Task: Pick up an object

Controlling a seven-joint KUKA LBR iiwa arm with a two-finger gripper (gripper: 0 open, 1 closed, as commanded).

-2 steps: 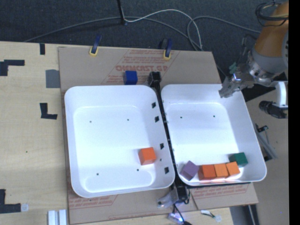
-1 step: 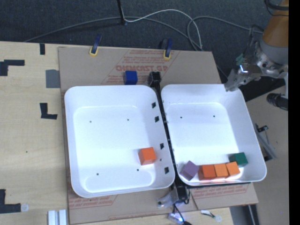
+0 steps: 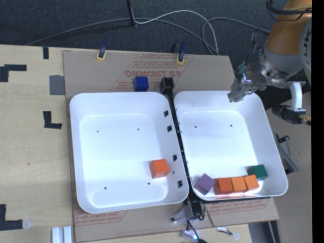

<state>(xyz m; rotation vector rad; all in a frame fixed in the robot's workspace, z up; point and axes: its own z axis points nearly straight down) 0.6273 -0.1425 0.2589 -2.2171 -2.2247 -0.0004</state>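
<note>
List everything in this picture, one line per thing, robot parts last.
bins: 2, white, side by side on the bench
orange cube: 1, left bin, near front right
purple cube: 1, right bin, front edge
orange cubes: 2, right bin, in a row beside the purple one
green cube: 1, right bin, front right corner
blue cube: 1, on cardboard behind left bin
clamps: 2, blue and yellow, cardboard's far edge
tool: 1, grey, over right bin's far right corner

Grey arm [image 3: 283,54], orange band, seemingly metallic end effector [image 3: 237,95].
</note>
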